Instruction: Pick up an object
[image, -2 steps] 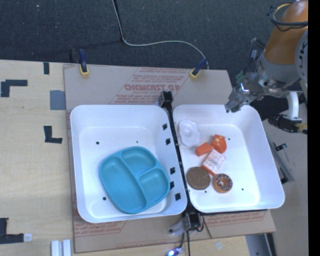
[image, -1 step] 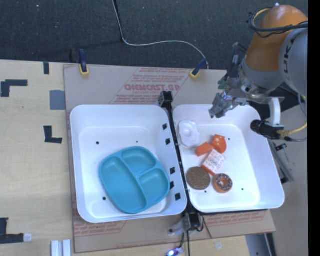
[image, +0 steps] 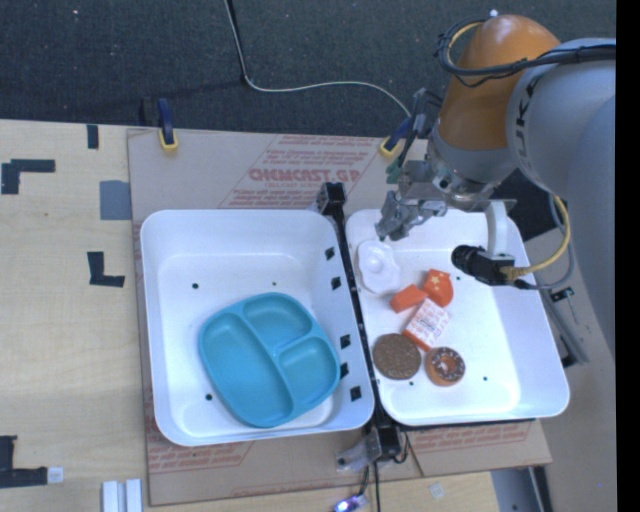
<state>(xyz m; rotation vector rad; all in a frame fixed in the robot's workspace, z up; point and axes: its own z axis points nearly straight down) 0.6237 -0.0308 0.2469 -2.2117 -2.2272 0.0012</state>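
My gripper (image: 392, 228) hangs over the back left part of the right bin (image: 520, 390), just above a small clear cup (image: 376, 265). Nothing shows between its fingers, and their spread is unclear from this angle. In the bin's middle lie an orange block (image: 437, 287), a smaller orange piece (image: 407, 298), a red and white packet (image: 428, 322), a brown round cookie (image: 397, 356) and a glazed donut (image: 445, 366).
The left bin (image: 170, 250) holds a blue divided plate (image: 268, 357). A black divider clip (image: 331, 198) sits between the bins at the back. A black camera mount (image: 485, 264) juts from the arm over the right bin.
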